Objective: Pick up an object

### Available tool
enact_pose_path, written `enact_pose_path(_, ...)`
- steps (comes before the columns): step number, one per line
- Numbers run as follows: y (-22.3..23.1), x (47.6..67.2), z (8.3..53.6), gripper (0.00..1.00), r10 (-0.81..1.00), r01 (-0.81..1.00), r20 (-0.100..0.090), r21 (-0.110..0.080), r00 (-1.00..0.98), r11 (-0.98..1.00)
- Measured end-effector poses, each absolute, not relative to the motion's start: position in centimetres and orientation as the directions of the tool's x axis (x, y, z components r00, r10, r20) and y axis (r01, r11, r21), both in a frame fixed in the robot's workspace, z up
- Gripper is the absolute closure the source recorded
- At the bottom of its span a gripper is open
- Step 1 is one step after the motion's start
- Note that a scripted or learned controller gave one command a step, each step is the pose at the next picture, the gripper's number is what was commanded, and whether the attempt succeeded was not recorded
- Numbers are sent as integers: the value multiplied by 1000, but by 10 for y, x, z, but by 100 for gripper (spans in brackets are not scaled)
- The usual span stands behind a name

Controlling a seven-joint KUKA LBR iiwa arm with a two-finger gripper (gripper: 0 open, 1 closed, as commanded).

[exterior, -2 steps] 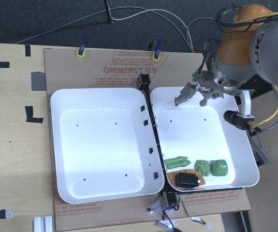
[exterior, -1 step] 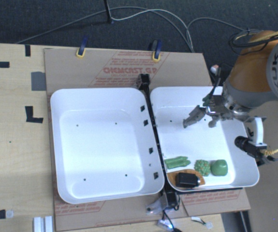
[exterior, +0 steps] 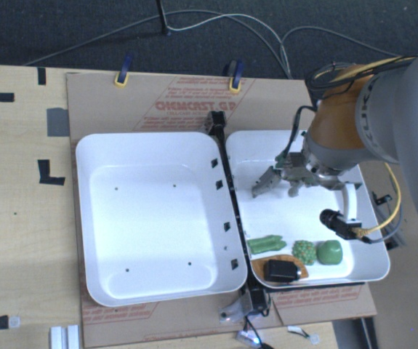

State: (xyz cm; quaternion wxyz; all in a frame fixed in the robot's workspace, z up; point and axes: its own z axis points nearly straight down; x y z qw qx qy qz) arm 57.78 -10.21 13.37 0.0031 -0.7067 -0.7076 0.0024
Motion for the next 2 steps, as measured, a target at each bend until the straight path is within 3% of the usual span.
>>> enact_pose_path(1, -86, 613, 132, 0, 1000, 1000, 0, 0, -2, 2)
enact_pose_path(2, -23, 619, 281, 0, 1000, 1000, 2, 12, -5, 5)
